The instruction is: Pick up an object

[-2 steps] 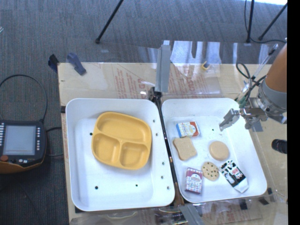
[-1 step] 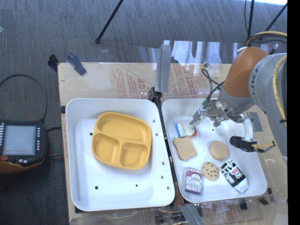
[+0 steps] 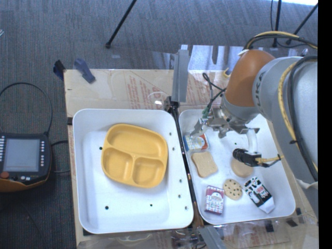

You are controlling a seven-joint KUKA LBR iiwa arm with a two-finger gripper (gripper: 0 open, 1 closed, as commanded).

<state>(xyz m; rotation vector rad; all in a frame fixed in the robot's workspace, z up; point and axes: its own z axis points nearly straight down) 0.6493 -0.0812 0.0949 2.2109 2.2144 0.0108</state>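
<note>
The pincer (image 3: 198, 134), whose grip I cannot tell, hangs over a small packet (image 3: 196, 141) that looks light, thin and slippery, best pinched across its short edges.

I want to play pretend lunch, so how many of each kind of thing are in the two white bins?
Yellow divided plates: 1
Toast slices: 1
Chocolate chip cookies: 1
Plain round biscuits, partly behind the arm's cable: 1
Red and white packets: 1
Black and white cartons: 1
Small blue and white packets beside the gripper: 1
Total: 7
</note>
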